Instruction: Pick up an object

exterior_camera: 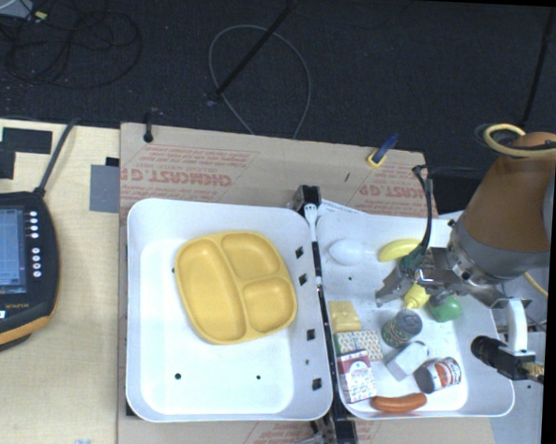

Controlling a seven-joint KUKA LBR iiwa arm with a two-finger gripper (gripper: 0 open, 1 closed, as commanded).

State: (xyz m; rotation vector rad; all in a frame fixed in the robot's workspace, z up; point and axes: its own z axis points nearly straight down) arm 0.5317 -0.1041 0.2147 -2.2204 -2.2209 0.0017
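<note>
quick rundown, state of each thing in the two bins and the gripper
yellow divided plate: upright, nothing in its compartments, in the left bin
banana: lying in the right bin, by the gripper
white egg: lying loose
tin can: tilted on its side
hot dog: lying flat at the near rim
gripper: low over the right bin, holding nothing visible
</note>
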